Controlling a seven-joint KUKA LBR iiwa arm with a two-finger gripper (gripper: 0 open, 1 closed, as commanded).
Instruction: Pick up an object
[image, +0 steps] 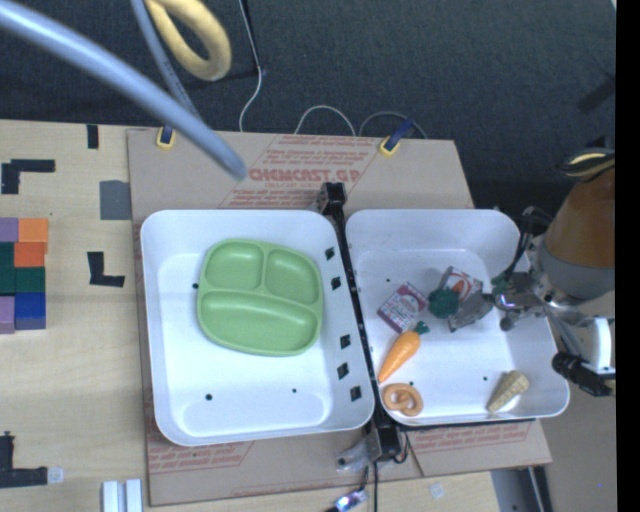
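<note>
my claw (470, 312) low in right bin (440, 232), beside green toy (443, 299) | grip state: cannot tell | carrot (401, 352), pretzel (403, 399), pink packet (402, 306) on bin floor

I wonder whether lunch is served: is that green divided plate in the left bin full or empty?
Empty. The green plate lies flat in the left bin, and all three compartments show bare green.

Your gripper (470, 312) fingertips blur into the green-and-red toy (447, 296) beneath them; the arm (585, 240) is cut off at the frame's edge.
</note>
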